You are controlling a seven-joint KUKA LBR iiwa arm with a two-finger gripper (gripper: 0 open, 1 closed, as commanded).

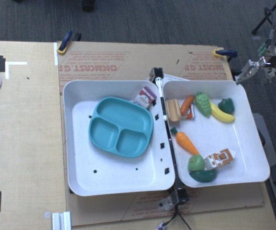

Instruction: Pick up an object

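Dk green item (204,176) half under apple (195,163)

two bins (75,143), two carrots (186,142), one plate (121,127)

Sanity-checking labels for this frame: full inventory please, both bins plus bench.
bins: 2, white, side by side on the bench
divided plate: 1, teal, middle of left bin
small packet: 1, white with a print, left bin's far right corner
bread piece: 1, tan, right bin, far left
carrots: 2, orange, right bin, one by the bread, one mid-left
grapes: 1, green, right bin, far side
banana: 1, yellow, right of the grapes
dark green item: 1, behind the banana, type unclear
apple: 1, green, right bin, near edge
dark green vegetable: 1, right bin, near edge
small carton: 1, orange and white, beside the apple
clamps: 2, blue and yellow, cardboard's far corners
gripper: 1, metallic, beyond right bin's far right corner
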